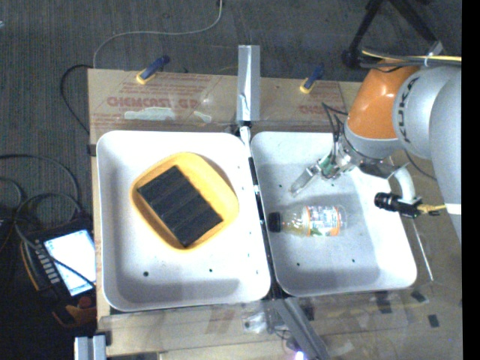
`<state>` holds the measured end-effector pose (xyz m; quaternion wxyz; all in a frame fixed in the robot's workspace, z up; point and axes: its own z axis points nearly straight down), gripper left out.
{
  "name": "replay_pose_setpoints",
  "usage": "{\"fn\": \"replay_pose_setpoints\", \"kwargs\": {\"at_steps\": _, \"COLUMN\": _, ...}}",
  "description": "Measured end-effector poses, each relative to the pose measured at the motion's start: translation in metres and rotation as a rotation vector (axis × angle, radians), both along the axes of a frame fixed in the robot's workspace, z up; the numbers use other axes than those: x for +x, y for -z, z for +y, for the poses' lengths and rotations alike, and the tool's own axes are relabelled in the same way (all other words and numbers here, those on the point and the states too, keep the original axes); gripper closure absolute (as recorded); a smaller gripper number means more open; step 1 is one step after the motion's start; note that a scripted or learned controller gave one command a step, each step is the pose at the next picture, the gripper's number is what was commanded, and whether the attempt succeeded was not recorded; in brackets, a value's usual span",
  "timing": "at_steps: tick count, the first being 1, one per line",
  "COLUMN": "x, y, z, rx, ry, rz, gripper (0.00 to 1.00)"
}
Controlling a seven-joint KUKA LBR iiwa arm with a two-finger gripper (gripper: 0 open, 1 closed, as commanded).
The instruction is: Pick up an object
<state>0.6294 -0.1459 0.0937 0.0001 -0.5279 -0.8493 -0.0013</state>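
Note:
A small clear bottle [313, 220] with a black cap and a colourful label lies on its side in the right bin [375, 261], cap pointing left. My gripper [306, 180] hangs over the same bin, a little above and behind the bottle, reaching in from the right below the orange wrist band [375, 111]. Nothing shows in its grasp. In the left bin [127, 268] a yellow dish [225, 184] holds a black ridged pad [180, 205].
The bins stand side by side on a cardboard sheet [165, 103] held by two blue clamps [152, 68]. A metal post [248, 81] rises behind the seam between them. A tablet [67, 259] and cables lie on the floor at the left.

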Motion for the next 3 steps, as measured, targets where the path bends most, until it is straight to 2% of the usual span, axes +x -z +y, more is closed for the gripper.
{"fn": "replay_pose_setpoints", "kwargs": {"at_steps": 1, "x": -0.085, "y": 0.001, "z": -0.019, "rx": -0.006, "ry": -0.069, "rz": -0.012, "gripper": 0.0}}
{"fn": "replay_pose_setpoints", "kwargs": {"at_steps": 2, "x": -0.047, "y": -0.001, "z": 0.044, "rx": -0.001, "ry": 0.059, "rz": 0.002, "gripper": 0.0}}
{"fn": "replay_pose_setpoints", "kwargs": {"at_steps": 3, "x": -0.123, "y": 0.001, "z": 0.018, "rx": -0.005, "ry": 0.105, "rz": -0.016, "gripper": 0.0}}
